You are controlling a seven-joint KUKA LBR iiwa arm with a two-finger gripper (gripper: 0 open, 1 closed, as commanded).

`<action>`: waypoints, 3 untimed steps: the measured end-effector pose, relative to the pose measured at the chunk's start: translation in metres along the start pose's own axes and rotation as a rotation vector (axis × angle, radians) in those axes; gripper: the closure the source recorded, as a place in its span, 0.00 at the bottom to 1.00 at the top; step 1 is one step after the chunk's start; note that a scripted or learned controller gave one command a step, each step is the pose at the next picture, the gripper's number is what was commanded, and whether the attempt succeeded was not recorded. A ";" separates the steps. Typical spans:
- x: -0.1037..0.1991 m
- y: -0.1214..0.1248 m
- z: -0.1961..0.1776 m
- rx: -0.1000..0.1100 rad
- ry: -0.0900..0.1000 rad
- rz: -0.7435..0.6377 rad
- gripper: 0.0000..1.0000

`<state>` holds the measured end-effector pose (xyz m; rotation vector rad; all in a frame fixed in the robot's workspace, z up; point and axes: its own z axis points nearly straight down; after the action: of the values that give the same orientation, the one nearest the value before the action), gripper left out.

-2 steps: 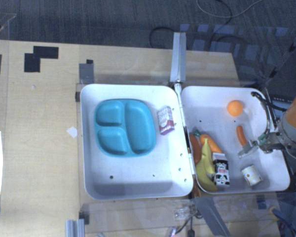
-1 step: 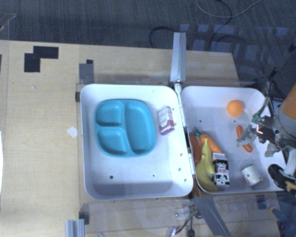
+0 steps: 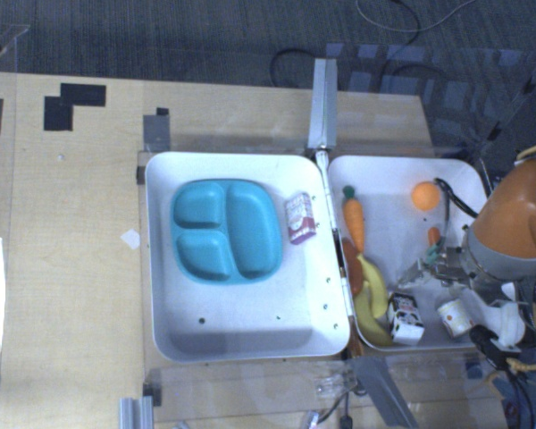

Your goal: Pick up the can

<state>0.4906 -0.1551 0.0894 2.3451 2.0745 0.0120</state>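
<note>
The arm (image 3: 518, 226) hangs over the right bin (image 3: 389, 181). Far to the gripper's (image 3: 429, 271) left, across the divider, the blue tray (image 3: 226, 231) lies in the left bin (image 3: 241, 333), the can (image 3: 299, 218) at the tray's right edge. Just left of the gripper lies the banana (image 3: 372, 298). Whether the gripper is apart or together, I cannot tell.

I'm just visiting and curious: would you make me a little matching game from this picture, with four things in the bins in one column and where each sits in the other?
Things:
1. blue divided plate
2. can
3. carrot
4. orange ball

Places:
A. right bin, along its left wall
B. left bin, in its middle
C. right bin, near the far wall
D. left bin, beside the plate's right edge

Pairs: 1-B, 2-D, 3-A, 4-C
</note>
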 end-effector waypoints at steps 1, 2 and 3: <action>0.024 0.068 -0.003 0.008 0.002 -0.060 0.00; 0.000 0.010 0.000 -0.002 0.000 0.028 0.00; -0.027 0.085 0.002 0.000 -0.002 0.102 0.00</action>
<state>0.5717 -0.1921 0.0889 2.4469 1.9522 0.0110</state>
